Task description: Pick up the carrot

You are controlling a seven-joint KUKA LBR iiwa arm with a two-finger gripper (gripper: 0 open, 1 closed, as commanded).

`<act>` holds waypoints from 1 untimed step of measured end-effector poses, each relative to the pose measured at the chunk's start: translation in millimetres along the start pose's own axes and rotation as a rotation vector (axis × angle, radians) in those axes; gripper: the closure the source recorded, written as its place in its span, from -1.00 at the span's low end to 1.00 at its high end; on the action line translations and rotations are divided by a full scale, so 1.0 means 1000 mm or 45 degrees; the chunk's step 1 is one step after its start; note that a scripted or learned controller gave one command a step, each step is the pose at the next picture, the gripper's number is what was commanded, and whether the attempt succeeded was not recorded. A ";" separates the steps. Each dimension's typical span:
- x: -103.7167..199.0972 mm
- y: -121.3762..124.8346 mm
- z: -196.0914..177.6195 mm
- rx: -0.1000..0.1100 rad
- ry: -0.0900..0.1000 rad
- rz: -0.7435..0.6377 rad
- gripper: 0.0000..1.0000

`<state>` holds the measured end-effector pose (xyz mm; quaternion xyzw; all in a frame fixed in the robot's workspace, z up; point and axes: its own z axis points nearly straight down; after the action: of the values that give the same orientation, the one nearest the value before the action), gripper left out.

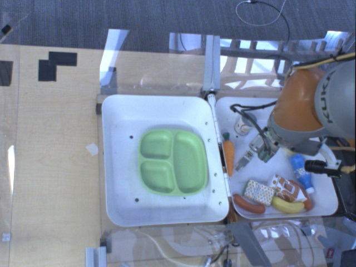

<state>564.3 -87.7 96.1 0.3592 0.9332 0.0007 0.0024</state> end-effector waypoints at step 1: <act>-0.001 0.003 -0.012 -0.008 -0.007 0.000 1.00</act>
<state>566.9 -86.2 108.0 0.3592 0.9332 0.0026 0.0059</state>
